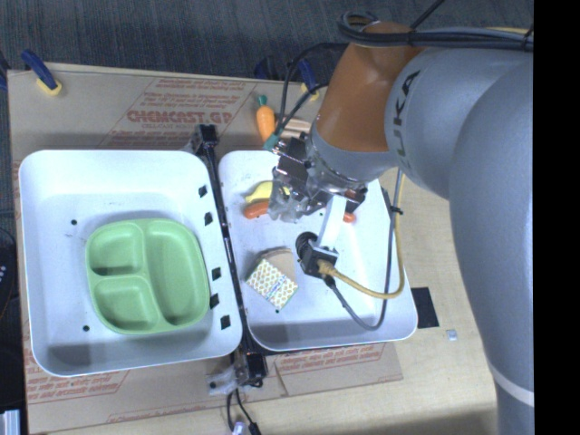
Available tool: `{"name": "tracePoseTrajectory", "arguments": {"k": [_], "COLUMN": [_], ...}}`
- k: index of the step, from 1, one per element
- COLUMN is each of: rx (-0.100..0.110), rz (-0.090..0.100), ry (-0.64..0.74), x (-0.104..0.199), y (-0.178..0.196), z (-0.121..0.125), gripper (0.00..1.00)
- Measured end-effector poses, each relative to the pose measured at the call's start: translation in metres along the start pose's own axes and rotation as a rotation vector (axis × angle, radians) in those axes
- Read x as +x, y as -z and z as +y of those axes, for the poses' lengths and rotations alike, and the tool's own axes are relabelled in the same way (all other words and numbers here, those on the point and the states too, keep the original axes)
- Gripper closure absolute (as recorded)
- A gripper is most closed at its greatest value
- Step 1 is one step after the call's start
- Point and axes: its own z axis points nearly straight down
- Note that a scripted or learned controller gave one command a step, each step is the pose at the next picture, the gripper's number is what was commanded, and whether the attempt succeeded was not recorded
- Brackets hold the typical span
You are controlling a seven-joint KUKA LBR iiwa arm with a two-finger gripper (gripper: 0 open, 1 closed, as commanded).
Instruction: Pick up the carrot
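I see a green divided plate [145, 275] in the left bin [45, 179]; the right bin [381, 320] holds a patterned packet [272, 284]. The carrot [265, 121] lies outside on cardboard [163, 107]. The gripper [290, 202] hangs low over the right bin; its grip state I cannot tell.

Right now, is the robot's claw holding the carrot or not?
Gripper: cannot be told. It sits low in the right bin; the carrot lies outside on the cardboard.

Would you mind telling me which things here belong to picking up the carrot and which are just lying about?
Belongs to the job:
carrot, lying on the cardboard beyond the right bin
hand, over the right bin

Just lying about:
green divided plate in the left bin
patterned packet
yellow item
orange item
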Motion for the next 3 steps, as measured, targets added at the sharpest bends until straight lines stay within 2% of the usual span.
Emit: {"name": "tracePoseTrajectory", "arguments": {"k": [1, 2, 3], "rx": [-0.002, 0.0, 0.001], "rz": [0.0, 0.002, 0.003], "ry": [-0.332, -0.598, -0.768], "x": [-0.056, -0.053, -0.052], "y": [0.013, -0.007, 0.047], "z": [0.044, 0.088, 0.122], "gripper": [1.0, 1.0, 1.0]}}
